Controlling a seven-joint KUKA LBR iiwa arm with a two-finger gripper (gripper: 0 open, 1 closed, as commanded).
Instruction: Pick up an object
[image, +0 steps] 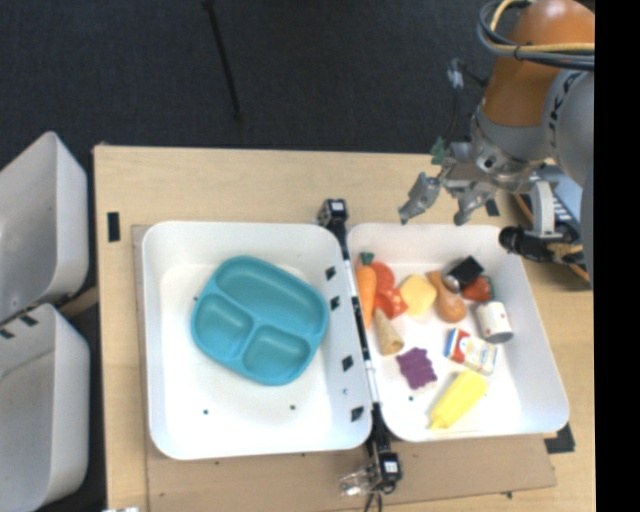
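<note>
Your gripper (443, 203) hangs with fingers spread apart, nothing between them, above the far rim of the right bin (540, 400). Below it the toys sit clustered: carrot (366, 290), purple piece (416, 368), yellow bottle (458, 398).

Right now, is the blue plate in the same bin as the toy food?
No, the blue plate lies alone in the left bin, while the toy food sits in the right bin.

Blue divided plate (260, 320) in the left white bin (165, 400) on wooden bench (220, 180).
</note>
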